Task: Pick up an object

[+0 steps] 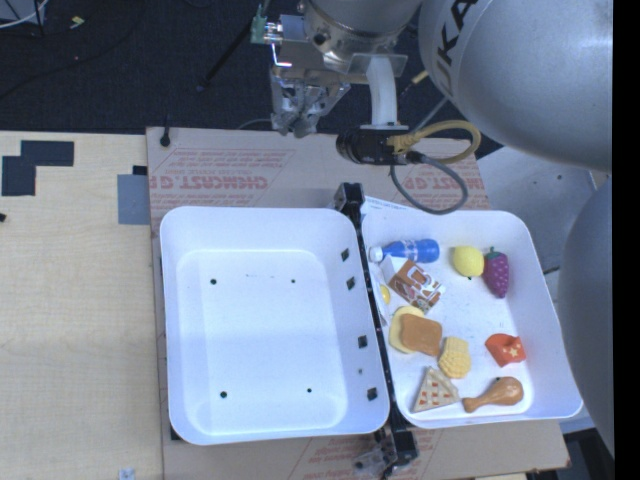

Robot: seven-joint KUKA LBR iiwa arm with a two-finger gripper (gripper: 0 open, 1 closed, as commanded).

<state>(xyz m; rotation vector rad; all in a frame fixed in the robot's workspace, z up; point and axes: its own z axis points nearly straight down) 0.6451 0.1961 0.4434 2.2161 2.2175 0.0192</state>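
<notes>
Camera view, looking down on the bench: the objects to pick from all sit in the right bin [535, 268]. A blue bottle [408, 251] lies near the bin's far edge, a lemon [466, 260] and a purple grape bunch [496, 272] beside it. A red-and-white carton [414, 285] lies just below the bottle, then a toast slice [420, 335], a corn cob [455, 357], a pizza wedge [434, 392], a drumstick [493, 394] and a red pepper [505, 348]. The left bin [175, 298] sits alongside. Up top, the gripper [297, 108] hangs above the cardboard sheet [240, 173], beyond both bins, well apart from the food. I cannot tell how its claw is set; nothing shows in it.
</notes>
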